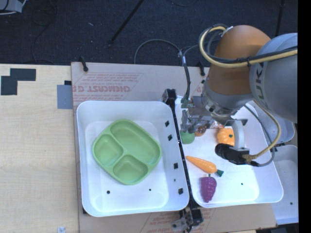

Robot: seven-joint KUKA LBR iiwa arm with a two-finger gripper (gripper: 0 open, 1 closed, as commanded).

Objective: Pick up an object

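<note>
The jaws (190, 128), whose state cannot be told, hang directly over the green object (187, 137), with the carrot (201, 164) lying beyond, long axis slanting away.

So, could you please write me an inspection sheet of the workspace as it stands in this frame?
Surface: bench bearing two white bins side by side on printed cardboard.
Job's things: right bin holds a toy carrot, purple grapes, an orange piece and a green piece by its left wall.
Clutter: left bin holds a green divided plate.
Grippers: gripper low over the right bin's upper left corner, just above the green piece; finger state unclear.
Cables: yellow hose looping over the wrist; black cable running down to the gripper; thin wires on the dark floor.
Surroundings: dark and grey patches on the bench at left.
</note>
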